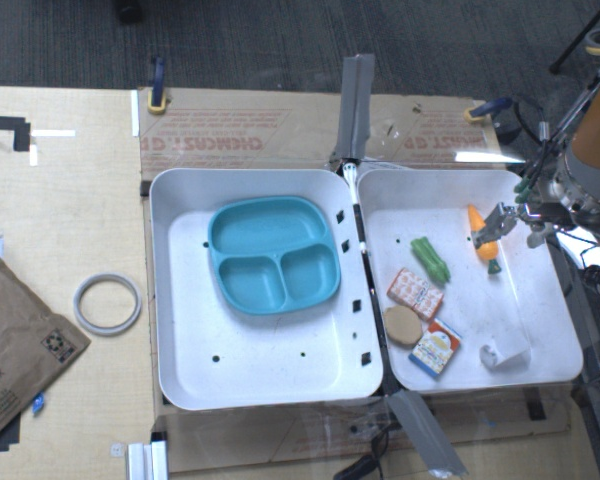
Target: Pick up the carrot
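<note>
Cardboard, a brown flap of it (15,353), lies at the far left of the bench (60,218), with a ring of tape (107,302) just beside it. Next comes the left bin (180,368), which holds a teal tray (274,254) with three compartments, nothing visible in them. The right bin (550,358) holds more: a pink patterned packet (415,292), a tan round biscuit-like thing (403,325) touching it from below, a small printed carton (435,349) just beside that, a green vegetable (430,259) lying aslant above them, and a pale clear thing (500,353) near the front right corner. The carrot (483,232) lies near the right side of this bin, well apart from the green vegetable, its orange body running up and down the view. The pincer (496,225) sits right at the carrot, low over it; whether it is clenched or released I cannot tell, nor whether it has the carrot. To do this step well, I judge the pincer should straddle the carrot across its narrow width near the middle, settle fully down before closing, then lift straight up so the carrot does not roll out sideways
</note>
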You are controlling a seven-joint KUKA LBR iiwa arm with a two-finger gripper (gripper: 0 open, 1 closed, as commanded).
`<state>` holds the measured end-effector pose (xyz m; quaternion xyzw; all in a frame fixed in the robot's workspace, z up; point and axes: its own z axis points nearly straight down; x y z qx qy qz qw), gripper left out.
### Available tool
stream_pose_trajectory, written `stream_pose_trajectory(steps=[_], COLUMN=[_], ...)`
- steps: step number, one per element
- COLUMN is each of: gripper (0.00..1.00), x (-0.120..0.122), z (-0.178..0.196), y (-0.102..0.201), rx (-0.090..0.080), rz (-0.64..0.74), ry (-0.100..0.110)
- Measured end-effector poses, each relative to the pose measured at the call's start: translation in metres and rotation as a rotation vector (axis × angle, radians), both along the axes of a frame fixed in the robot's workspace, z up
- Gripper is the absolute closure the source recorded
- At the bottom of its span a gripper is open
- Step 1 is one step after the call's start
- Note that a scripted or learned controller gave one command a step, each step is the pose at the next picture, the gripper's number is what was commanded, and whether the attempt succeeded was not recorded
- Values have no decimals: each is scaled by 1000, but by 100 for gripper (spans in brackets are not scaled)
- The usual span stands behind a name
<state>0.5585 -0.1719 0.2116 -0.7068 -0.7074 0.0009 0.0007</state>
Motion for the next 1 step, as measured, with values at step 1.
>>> stream_pose_trajectory(steps=[1], gripper=[0], x=[41], z=[-116], y=[-38], rx=[3], rz=[3], ry=[-1])
